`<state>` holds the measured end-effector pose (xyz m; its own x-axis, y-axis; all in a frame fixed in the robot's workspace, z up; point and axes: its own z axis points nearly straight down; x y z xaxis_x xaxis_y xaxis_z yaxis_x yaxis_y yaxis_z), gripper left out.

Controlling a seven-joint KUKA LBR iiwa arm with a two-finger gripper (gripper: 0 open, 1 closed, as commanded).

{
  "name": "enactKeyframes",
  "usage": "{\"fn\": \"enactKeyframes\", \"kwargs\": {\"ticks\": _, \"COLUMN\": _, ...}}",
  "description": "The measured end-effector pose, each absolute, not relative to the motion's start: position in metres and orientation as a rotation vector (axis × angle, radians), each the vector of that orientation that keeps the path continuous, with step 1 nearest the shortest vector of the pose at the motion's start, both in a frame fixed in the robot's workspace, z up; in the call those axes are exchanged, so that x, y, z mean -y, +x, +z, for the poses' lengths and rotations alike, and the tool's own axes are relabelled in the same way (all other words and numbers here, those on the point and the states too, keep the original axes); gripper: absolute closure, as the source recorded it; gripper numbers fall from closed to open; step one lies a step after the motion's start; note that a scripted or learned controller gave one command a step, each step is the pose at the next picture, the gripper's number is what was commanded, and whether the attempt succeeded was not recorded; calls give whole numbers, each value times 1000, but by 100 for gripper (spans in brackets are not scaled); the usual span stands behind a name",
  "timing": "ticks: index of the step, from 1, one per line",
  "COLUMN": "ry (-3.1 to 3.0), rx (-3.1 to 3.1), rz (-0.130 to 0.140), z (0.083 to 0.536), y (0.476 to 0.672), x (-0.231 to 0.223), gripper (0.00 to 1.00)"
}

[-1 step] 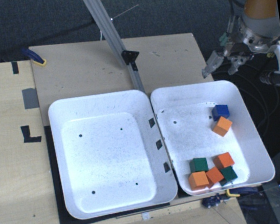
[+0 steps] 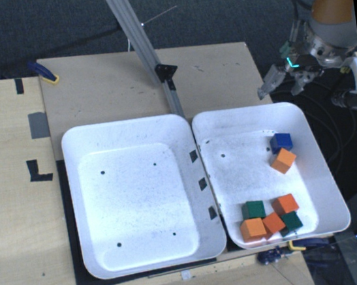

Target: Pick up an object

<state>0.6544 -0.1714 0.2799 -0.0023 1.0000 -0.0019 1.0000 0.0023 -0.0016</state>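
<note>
My gripper: up at the far right, above and outside the right bin's back corner, hanging over the bench edge; the fingers are spread apart with nothing between them.
My arm: comes in from the upper right, orange band just above the wrist.
Right bin: holds all the blocks.
Blue block: near the bin's right wall, touching the orange block just below it.
Block cluster: at the bin's front, a green block, an orange-red block, an orange cube, a small red-orange block and a dark green block, packed together.
Left bin: white, speckled floor.
Metal pole: slants across the bench behind the bins.
</note>
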Motion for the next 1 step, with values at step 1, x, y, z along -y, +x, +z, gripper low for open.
{"fn": "enactKeyframes", "kwargs": {"ticks": 1, "ry": 2224, "rx": -2226, "rz": -9, "z": 218, "y": 649, "x": 177, "gripper": 0}}
